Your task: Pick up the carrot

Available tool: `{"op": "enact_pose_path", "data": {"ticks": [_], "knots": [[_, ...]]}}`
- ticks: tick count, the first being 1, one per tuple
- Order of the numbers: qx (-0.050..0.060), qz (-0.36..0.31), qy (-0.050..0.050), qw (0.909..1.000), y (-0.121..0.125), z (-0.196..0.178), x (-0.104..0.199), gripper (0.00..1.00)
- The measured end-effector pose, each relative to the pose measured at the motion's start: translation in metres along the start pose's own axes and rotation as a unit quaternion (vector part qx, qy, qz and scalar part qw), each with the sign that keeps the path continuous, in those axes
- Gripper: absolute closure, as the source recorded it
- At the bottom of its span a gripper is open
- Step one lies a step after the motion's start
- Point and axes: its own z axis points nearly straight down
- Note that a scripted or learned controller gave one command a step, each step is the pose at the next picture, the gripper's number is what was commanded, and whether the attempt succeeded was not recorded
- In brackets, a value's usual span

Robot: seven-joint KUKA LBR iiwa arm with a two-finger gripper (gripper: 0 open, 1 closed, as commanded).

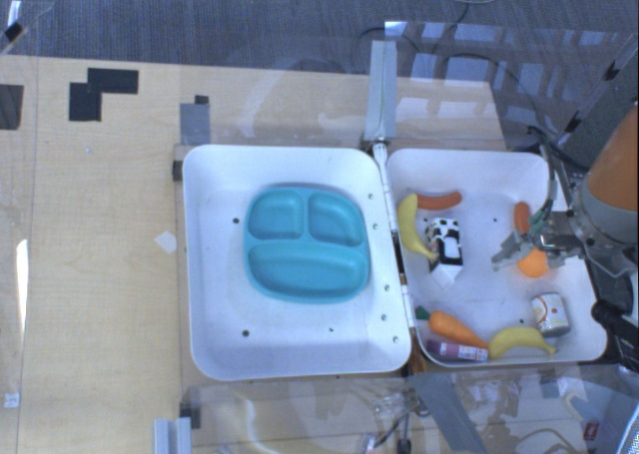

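Observation:
The carrot (457,327) is orange and tapered, and lies near the front left corner of the right bin (469,168), just above a red marker (459,350). My gripper (521,247) hangs over the right side of that bin, up and to the right of the carrot and well apart from it. Right beside the gripper, at its lower edge, sits an orange ball (535,263). A small orange-red piece (521,216) lies just above the gripper.
The right bin also holds a banana (409,226) along its left wall, a sausage (439,201), a black-and-white toy (446,242), a can (551,312) and a second banana (521,340). The left bin (215,322) holds a blue divided plate (305,242).

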Motion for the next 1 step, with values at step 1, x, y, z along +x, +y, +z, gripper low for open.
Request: {"op": "enact_pose_path", "data": {"ticks": [1], "knots": [[-0.001,0.002,0.0,1.0,0.0103,0.0839,-0.0402,0.0]]}}
